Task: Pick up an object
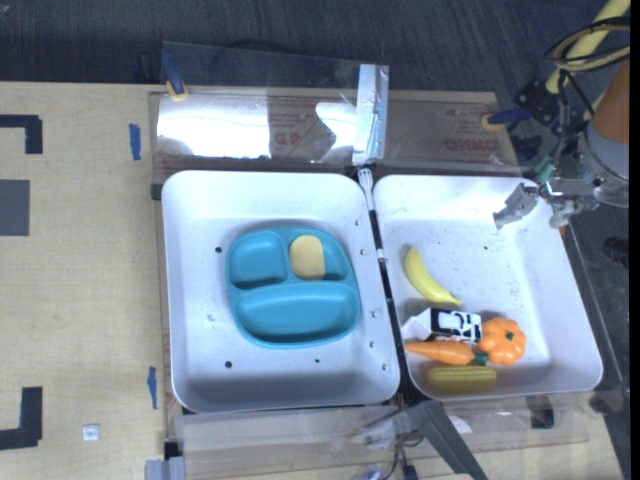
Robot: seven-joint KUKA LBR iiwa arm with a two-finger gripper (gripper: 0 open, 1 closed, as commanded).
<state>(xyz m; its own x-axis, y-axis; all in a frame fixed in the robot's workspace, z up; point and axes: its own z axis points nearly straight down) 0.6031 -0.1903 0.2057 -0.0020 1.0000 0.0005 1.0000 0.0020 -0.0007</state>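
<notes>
A robotics lab: taped wooden bench (80, 298), twin white bins (190, 368), loose cabling (580, 48).

The grey arm (610, 133) with its orange band reaches in from the right edge of the bench, its wrist at the far right corner of the right bin, the gripper (517, 206) pointing left, low over that corner, holding nothing visible

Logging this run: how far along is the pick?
Done: nothing lifted yet. In hand: gripper sits over the right bin's far corner, nothing between its fingers. Left: banana, toy car, carrot, pumpkin all lie in the bin, unpicked.
</notes>
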